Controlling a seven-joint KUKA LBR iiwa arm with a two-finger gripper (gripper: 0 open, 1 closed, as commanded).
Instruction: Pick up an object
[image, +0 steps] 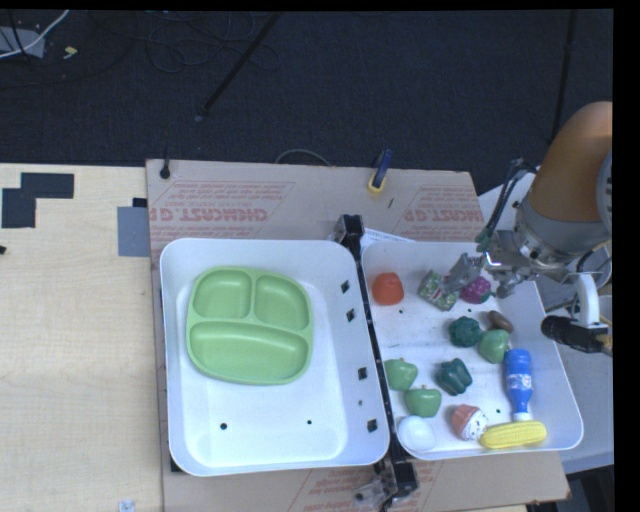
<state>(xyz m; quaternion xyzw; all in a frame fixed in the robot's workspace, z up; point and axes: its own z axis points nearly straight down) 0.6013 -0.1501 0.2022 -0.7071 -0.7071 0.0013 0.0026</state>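
You have the grey arm with its orange band reaching in from the counter's right side, and its jaws (470, 268) hang over the far part of the right-hand shallow white bin (570, 425). They sit low among the toys there, right at a small green-and-pink patterned packet (436, 290) and a round magenta plastic piece (477, 290). You cannot tell from this slant whether the jaws are spread or clenched, and nothing is clearly seen between them.

The likeliest target, judging by closeness, is the packet or the magenta piece: both lie just on the near side of the jaws, toward the bin's centre, the packet a touch further left. An orange-red round toy (388, 289) lies well apart toward the bin's left wall.

The remaining toys crowd the bin's near half: a dark teal lump (464, 330), a blue-and-white plastic bottle (517, 380) with its long axis running far-to-near, and a yellow corn cob (514, 434) lying along the near edge. The left-hand bin (200, 430) carries a light green divided plate (250, 325).
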